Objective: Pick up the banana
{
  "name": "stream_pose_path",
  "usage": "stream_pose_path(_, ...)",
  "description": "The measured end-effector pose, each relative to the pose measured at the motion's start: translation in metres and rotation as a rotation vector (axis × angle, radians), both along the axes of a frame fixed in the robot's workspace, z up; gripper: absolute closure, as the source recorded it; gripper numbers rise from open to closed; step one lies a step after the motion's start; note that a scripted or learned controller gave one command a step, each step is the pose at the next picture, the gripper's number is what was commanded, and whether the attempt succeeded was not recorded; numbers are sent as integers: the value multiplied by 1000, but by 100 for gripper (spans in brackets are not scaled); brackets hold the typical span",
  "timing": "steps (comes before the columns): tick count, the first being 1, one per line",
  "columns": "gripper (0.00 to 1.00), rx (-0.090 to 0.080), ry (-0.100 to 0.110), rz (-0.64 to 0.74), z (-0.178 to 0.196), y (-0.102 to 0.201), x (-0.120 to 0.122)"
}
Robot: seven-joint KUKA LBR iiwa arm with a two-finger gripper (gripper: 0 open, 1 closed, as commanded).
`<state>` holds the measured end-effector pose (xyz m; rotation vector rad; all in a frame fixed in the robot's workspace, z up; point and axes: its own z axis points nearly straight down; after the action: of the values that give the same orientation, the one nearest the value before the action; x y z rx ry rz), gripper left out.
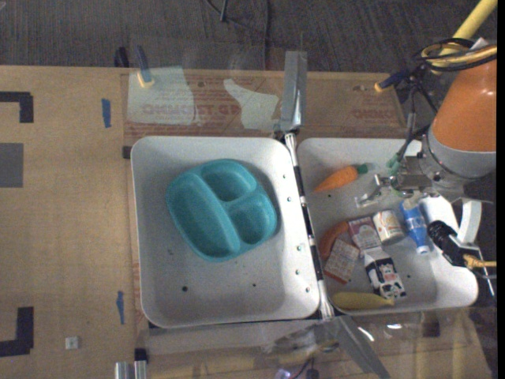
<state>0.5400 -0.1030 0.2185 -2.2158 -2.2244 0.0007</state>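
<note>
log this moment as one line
hand: over right bin, above carrot | banana: near front wall, untouched | teal plate: left bin

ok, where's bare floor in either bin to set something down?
Left white bin: a broad bare strip below the teal divided plate, plus its top corners. Right white bin: crowded; small cartons, an orange carrot and the yellow banana fill it, with bare floor only above the carrot, near the top edge.

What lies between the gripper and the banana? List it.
The gripper is near the right bin's back; the banana lies along its front wall. Between them sit a small can, a carton and a milk box.
</note>
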Motion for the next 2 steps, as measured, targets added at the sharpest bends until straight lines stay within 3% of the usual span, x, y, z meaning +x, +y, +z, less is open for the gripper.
stream_pose_path(1,0,1,-11,-419,-119,4,-46)
stream_pose_path(2,0,-2,-3,-178,91,18,20)
